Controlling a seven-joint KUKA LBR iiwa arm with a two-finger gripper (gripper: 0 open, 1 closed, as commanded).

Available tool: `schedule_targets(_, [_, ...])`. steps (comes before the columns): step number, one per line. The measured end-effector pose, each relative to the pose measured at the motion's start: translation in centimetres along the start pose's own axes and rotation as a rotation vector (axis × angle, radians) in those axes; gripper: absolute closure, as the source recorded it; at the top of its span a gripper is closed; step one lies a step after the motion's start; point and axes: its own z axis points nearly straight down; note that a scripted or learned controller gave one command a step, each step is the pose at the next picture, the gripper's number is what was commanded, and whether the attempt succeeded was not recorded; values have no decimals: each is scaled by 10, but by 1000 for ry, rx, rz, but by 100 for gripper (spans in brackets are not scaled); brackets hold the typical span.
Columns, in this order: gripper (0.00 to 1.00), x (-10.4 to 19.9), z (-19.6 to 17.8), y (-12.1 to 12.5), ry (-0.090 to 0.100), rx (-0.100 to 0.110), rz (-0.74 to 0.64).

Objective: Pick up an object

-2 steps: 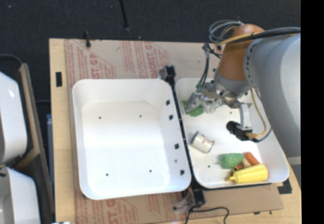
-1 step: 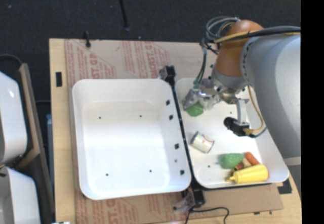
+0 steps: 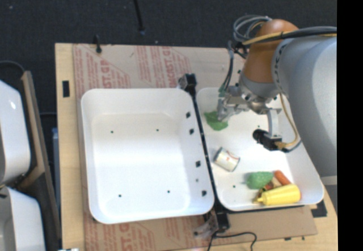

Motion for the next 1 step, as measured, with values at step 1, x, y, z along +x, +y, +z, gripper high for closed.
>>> schedule_targets(1, [0,0,1,0,0,1,0])
